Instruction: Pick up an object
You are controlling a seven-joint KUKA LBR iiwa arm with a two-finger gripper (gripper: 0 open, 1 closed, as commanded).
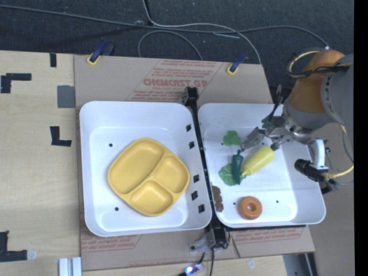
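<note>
In the right bin (287,209) lie a yellow corn cob (258,160) with a dark green husk (233,172), a small green leafy piece (231,137), an orange ring-shaped donut (250,207) and a small brown piece (217,198). My gripper (263,142) hangs just above the corn cob's upper right end. It is open, its fingers (250,140) spread to either side, with nothing between them. The arm's orange band (305,94) sits at the right.
The left bin (95,154) holds a yellow divided plate (149,176). A black clip strip (197,154) runs between the two bins. Cables lie on the dark floor behind the cardboard sheet (172,79).
</note>
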